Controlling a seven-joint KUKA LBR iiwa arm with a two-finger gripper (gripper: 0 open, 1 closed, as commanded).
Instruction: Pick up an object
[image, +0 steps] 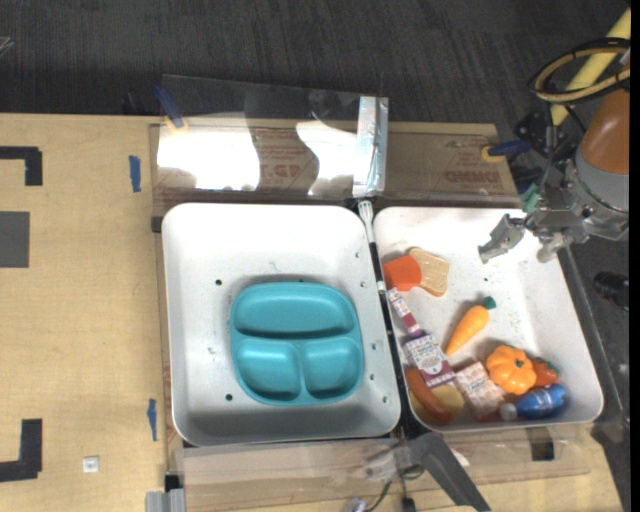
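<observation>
Gripper over right bin's far-right corner, fingers spread, nothing btwn them.
Not touching any obj. Carrot sat mid-bin; orange pumpkin + blue item by near-right corner; labelled packets along left wall, print too small to read. Teal divided tray in left bin.

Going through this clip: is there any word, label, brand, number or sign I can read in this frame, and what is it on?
No text reads clearly.
Cardboard strip behind the bins: dark red printed lettering, too blurred to read.
Same print behind the clear plastic sheet: washed out by glare, unreadable.
Snack packets in the right bin: printed wrappers, too small to read.
Teal divided tray in the left bin: no marking visible.
</observation>
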